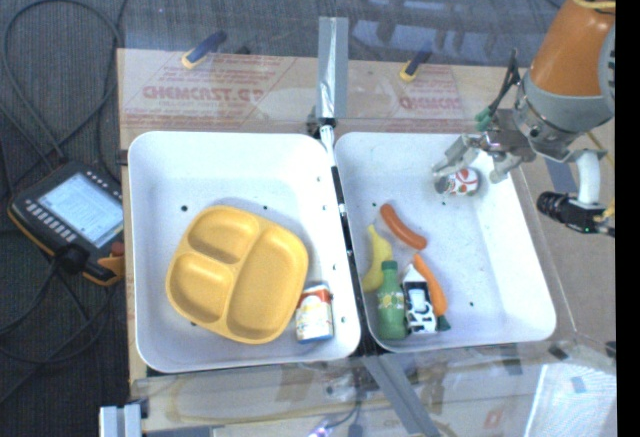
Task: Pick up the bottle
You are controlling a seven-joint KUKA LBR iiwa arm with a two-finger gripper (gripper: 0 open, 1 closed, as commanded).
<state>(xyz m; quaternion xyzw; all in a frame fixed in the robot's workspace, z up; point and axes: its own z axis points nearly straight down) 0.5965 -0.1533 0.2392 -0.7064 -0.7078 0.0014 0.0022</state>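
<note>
Gripper [466, 165] over right bin [520, 255], fingers spread around a red-and-white object [462, 183]. Green bottle [391, 302] well apart, beside milk carton [419, 300].

The arm [575, 55] is cut off by the right edge. The end effector [470, 162] partly hides a small red-and-white thing [463, 183], too small to identify. The carton's [421, 305] print is unreadable.
</note>
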